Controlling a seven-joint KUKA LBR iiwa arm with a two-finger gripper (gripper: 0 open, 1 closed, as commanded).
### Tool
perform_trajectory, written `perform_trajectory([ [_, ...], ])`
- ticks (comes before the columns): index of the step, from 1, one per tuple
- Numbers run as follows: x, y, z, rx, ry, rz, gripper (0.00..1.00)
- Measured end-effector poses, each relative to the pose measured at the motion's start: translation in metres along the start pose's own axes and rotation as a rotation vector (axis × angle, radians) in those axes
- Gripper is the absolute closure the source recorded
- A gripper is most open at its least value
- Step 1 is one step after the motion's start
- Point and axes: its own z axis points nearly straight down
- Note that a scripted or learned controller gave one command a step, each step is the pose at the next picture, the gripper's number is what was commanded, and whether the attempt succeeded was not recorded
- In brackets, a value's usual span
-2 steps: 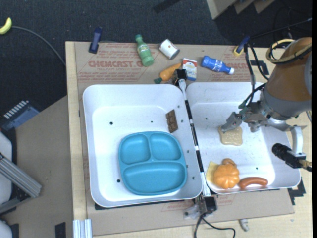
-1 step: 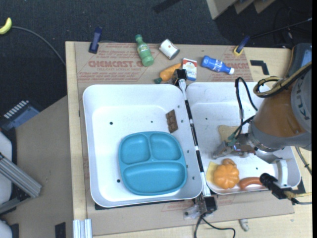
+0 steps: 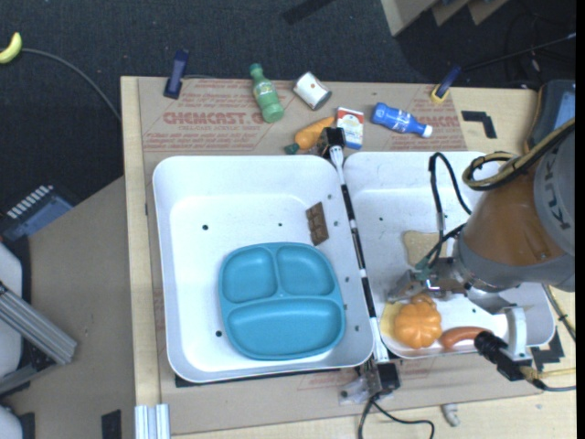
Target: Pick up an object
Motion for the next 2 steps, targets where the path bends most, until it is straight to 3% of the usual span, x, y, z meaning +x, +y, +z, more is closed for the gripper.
perform_trajectory([
  [2, 0.0061, 0.0004, 0.0, -0.001, 0.0, 0.0, 0.0],
])
